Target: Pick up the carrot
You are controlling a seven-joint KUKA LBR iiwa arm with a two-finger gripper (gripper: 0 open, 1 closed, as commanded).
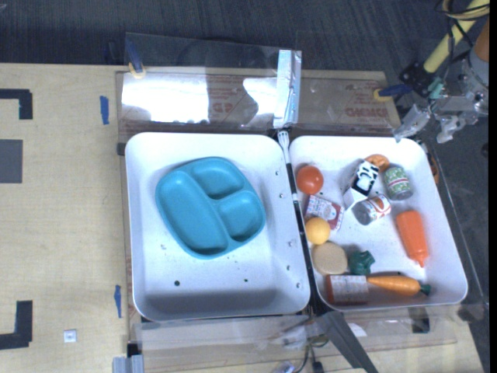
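A: At the top right corner, beyond the right bin, the pincer hangs over the surface. I cannot tell if it is apart or together.

B: And the carrot?

A: It lies flat along the near wall of the right bin, well apart from the pincer, its green end pointing right. The left bin holds a blue divided plate
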